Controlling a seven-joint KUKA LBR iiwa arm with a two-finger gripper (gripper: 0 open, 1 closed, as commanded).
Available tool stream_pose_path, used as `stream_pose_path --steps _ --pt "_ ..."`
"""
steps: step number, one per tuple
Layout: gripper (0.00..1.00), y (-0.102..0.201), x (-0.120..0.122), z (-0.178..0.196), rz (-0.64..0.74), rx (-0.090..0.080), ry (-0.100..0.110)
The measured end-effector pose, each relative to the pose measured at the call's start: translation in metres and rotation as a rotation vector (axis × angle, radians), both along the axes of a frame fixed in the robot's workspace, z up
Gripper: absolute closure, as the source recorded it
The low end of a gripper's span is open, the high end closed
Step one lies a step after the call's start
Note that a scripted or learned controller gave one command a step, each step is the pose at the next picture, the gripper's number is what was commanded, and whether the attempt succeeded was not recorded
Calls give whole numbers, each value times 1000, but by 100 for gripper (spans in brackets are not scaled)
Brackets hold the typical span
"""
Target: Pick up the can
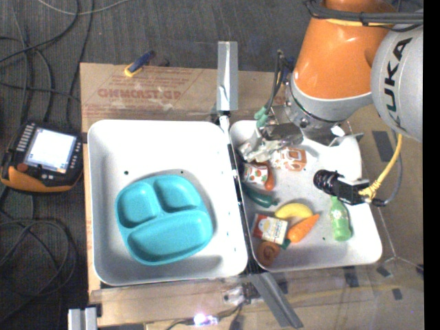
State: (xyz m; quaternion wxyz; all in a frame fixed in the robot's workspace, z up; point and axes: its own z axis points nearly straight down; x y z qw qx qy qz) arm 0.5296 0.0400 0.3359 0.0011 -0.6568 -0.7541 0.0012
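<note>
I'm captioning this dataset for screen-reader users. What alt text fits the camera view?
A grey and orange robot arm reaches over the right white bin, which holds a can, banana, carrot, green bottle and other small items. The left white bin holds a blue divided plate.

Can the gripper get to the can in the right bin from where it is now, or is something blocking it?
Probably yes. The gripper hangs over the right bin, close beside the can, whose top is uncovered. The green item and the other toys crowd it, so a clean grasp looks less sure.
</note>
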Motion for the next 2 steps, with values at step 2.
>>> stream_pose_path --steps 2 --pt "100 -54 31 31 -209 -3 -2"
